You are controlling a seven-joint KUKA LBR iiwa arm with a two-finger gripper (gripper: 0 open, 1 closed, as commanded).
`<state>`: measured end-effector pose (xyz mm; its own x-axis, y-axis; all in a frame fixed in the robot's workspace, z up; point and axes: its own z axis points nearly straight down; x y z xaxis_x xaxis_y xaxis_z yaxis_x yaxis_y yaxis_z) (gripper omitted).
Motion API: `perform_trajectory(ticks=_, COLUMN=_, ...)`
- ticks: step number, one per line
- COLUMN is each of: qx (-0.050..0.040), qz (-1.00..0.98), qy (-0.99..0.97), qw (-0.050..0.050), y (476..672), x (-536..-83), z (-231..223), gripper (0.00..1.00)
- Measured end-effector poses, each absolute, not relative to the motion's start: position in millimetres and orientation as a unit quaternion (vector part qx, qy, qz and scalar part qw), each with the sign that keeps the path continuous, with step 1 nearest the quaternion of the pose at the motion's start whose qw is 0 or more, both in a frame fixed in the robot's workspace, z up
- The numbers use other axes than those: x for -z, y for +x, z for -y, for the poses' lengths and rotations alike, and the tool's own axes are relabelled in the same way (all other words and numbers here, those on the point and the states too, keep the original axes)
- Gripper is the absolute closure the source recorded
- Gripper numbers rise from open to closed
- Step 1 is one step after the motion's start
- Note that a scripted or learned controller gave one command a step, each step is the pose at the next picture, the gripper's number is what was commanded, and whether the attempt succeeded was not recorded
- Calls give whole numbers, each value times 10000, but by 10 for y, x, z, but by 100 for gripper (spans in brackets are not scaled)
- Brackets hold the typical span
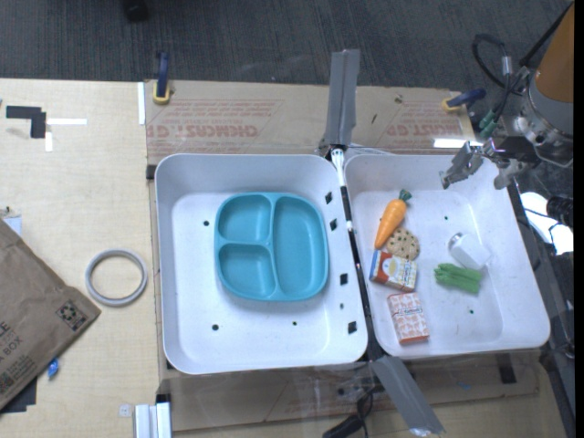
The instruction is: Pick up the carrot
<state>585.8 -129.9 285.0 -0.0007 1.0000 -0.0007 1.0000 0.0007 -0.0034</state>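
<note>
Carrot (pixel 391 220): lies in the right bin, in its upper left part, tilted with the green top toward the upper right and the orange tip toward the lower left. Its tip end touches or just overlaps the cookie.

Gripper (pixel 484 162): hangs over the upper right corner of the right bin, close to the back rim. Two fingers show, one at the left and one at the right, set apart with nothing between them. It is well apart from the carrot.

Right bin (pixel 511 336): shallow and white. Its left wall runs just beside the carrot and the snack boxes, so room is tight on that side. The floor between the carrot and the gripper is bare.

Cookie (pixel 401 244): round, speckled, directly below the carrot, resting against the top of the upper snack box.

Upper snack box (pixel 394 270): small, red and white, near the left wall.

Lower snack box (pixel 408 318): red carton, near the front rim, apart from the upper one.

White object (pixel 464 249): small, right of centre, just above the green vegetable; what it is cannot be told.

Green vegetable (pixel 458 277): long pods, lying right of the snack boxes with open floor around.

Left bin (pixel 173 272): holds a teal divided plate (pixel 272 245) in its middle, with bare white floor all round.

Bench (pixel 73 181): a tape ring (pixel 116 276) and a brown cardboard box (pixel 32 313) lie left of the bins.
</note>
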Motion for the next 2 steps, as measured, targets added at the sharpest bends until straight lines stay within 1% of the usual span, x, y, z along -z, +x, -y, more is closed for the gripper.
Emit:
perform_trajectory(ticks=1, qx=-14, qz=7007, qy=-7135, qw=7, y=6138, x=-2073, z=929, gripper=0)
perform_trajectory(ticks=2, qx=2, qz=6762, qy=-7367, qw=-13, y=6553, x=-932, z=1006, gripper=0)
